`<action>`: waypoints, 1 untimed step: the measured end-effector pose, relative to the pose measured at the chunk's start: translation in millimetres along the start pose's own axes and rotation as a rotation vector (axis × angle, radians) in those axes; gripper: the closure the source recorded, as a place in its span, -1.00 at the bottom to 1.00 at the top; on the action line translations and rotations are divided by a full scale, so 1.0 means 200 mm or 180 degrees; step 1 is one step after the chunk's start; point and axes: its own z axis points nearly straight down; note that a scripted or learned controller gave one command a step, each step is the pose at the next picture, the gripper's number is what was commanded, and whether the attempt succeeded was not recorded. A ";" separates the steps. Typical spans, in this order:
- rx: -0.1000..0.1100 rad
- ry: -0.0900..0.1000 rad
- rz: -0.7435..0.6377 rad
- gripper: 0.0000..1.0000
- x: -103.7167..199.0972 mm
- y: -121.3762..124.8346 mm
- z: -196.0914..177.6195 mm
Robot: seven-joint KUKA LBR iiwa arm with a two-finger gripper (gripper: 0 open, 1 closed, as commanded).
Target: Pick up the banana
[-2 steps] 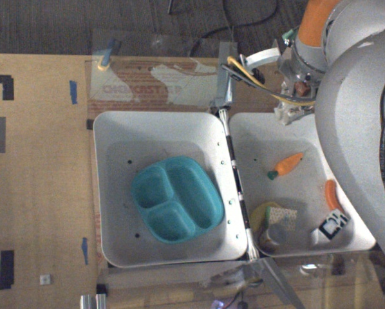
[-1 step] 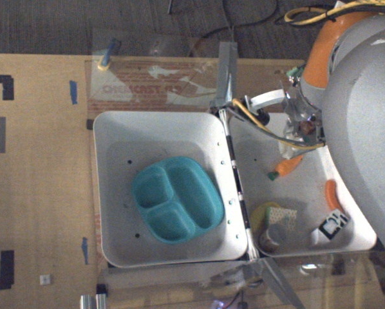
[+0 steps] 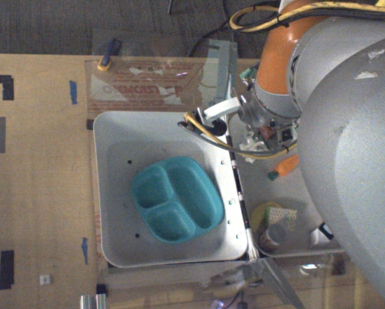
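Overhead slanted view. Wooden bench [image 3: 38, 172] carries two white bins side by side. Left bin [image 3: 115, 140] holds teal three-compartment plate [image 3: 176, 199]. Large grey arm [image 3: 347, 140] with orange band [image 3: 279, 50] reaches in from right over right bin [image 3: 295, 246], covering much of it. Claw [image 3: 253, 137] hangs above right bin's upper part. Orange carrot-like object [image 3: 286, 166] just below claw. Yellow-green item [image 3: 276, 217] near bin's lower edge.

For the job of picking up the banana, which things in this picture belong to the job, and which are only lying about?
For the job:
- gripper, above the right bin
- yellowish item in that bin, perhaps the banana; I cannot tell

Lying about:
- teal divided plate in the left bin
- orange item, right bin
- grey cup-like item, right bin
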 end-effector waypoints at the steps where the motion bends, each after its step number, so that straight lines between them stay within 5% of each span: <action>1: -0.0005 0.0008 0.0037 1.00 0.28 -0.23 -0.03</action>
